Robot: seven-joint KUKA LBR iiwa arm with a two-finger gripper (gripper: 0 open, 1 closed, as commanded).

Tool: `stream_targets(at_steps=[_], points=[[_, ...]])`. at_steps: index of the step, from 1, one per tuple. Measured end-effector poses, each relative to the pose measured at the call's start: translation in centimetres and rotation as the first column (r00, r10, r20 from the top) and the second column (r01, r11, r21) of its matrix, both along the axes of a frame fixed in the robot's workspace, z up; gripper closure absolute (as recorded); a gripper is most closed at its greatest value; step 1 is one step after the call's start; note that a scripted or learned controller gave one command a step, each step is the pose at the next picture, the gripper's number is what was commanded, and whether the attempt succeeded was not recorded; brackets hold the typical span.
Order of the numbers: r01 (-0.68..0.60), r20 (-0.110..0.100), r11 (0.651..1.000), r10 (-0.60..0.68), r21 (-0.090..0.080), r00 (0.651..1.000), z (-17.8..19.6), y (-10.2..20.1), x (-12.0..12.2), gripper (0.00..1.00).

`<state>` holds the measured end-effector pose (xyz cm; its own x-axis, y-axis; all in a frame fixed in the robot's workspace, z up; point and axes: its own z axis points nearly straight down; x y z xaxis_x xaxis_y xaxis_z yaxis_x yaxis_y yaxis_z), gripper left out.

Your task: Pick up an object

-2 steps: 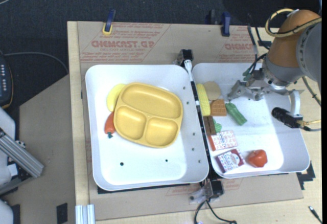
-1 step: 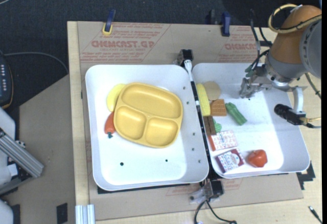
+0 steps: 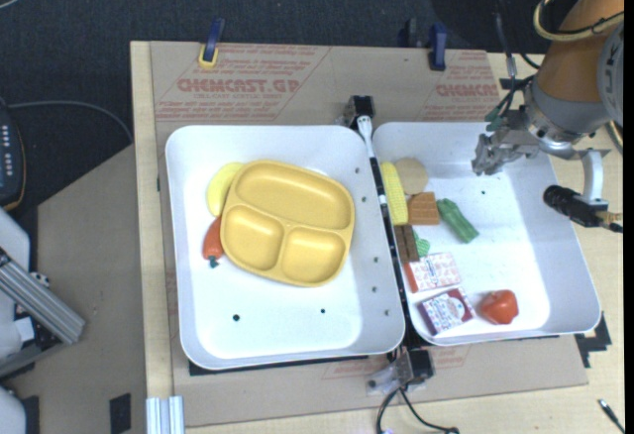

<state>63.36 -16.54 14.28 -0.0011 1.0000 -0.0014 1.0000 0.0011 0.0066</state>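
Right bin (image 3: 555, 269): gripper (image 3: 487, 161), state unclear, hovers apart from corn (image 3: 394, 192); pickle (image 3: 458, 220).

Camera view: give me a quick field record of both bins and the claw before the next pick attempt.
left bin: yellow divided tray, upside down or not I cannot tell; a yellow item and a red-orange item peek out at its left edge
right bin: corn cob, tan round item, brown block, green vegetable, two red-and-white packets, red tomato-like item
claw: over the right bin's far end, nothing seen between its fingers
claw opening: cannot tell
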Motion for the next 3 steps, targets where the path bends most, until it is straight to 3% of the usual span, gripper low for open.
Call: stream_targets(at_steps=[2,3], points=[[0.000,0.000,1.000,0.000,-0.001,1.000,8.5,-0.2,0.4,1.00],[-0.003,-0.003,1.000,0.003,0.001,1.000,8.7,4.1,1.5,1.00]])
